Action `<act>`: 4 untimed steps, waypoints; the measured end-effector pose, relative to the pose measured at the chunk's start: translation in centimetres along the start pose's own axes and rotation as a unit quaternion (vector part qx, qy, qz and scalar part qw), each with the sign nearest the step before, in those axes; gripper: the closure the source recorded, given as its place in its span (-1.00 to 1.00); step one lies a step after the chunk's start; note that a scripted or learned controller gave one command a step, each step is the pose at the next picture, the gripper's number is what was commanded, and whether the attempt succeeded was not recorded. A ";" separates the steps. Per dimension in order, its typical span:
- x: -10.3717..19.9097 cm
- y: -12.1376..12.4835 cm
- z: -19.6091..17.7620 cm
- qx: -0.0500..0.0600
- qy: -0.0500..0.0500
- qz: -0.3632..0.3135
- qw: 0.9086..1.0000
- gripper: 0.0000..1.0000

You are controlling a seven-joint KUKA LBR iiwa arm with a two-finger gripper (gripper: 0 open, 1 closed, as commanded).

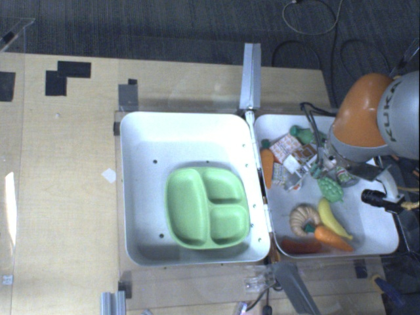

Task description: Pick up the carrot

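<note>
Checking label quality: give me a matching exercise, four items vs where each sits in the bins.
Items:
1. green divided tray
2. banana
3. carrot
4. snack packet

Places:
A. right bin, along its left wall
B. left bin, middle
C. right bin, near its front right corner
D. right bin, toward the back, just right of the carrot

Pairs: 1-B, 2-C, 3-A, 4-D

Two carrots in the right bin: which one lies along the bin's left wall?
The upper carrot, lying lengthwise against the left wall beside the divider. The other carrot sits at the bin's near edge, under the banana.
</note>
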State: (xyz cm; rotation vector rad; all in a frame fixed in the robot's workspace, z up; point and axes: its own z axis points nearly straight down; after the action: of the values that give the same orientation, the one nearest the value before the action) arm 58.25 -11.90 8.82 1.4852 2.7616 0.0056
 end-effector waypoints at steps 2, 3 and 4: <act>8.3 9.9 -9.7 0.001 0.001 0.016 1.000 -1.00; 15.8 5.0 -9.6 0.002 0.002 0.018 1.000 -1.00; 16.2 -0.5 -9.6 0.002 0.001 0.022 1.000 -1.00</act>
State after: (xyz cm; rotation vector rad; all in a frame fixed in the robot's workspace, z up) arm 48.82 1.36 18.33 1.5482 2.7320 0.0019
